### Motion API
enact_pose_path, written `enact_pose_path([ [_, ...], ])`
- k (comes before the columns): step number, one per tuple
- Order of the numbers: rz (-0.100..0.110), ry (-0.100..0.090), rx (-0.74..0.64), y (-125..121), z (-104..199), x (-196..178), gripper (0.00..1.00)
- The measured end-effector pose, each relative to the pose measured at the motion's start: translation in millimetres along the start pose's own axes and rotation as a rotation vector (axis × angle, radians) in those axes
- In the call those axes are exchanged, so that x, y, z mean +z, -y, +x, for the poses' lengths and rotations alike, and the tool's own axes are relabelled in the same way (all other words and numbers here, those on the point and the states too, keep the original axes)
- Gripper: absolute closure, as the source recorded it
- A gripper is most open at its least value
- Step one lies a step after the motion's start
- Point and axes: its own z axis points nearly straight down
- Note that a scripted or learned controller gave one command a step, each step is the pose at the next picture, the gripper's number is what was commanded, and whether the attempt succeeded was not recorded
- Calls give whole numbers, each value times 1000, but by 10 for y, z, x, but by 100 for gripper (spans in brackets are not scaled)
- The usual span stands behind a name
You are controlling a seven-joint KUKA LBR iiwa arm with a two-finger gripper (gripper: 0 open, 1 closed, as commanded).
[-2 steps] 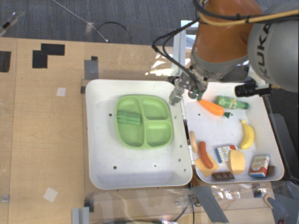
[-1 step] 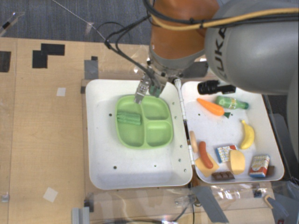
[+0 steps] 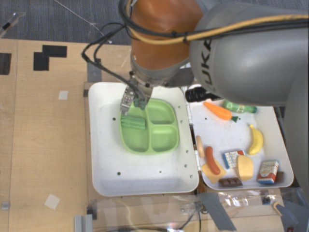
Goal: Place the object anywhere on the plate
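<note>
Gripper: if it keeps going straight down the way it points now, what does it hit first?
Probably the green stick lying in the left compartment of the green plate, just below the gripper. Depth is hard to judge from this angle.

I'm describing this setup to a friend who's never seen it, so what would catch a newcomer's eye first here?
The big grey arm with its orange band dominates, reaching in from the right, its gripper low over the green divided plate in the left bin. A green object lies in the plate's left compartment. The right bin draws the eye next with colourful toy food: a carrot, a banana and a sausage.
</note>
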Motion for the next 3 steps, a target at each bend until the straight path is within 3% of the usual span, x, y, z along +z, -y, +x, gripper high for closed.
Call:
enact_pose_path([
  [1,1,0,2,9,-8,0,0],
  [2,-6,7,0,-7,-21,-131,100],
  [3,-5,6,0,-5,-21,-127,0],
])
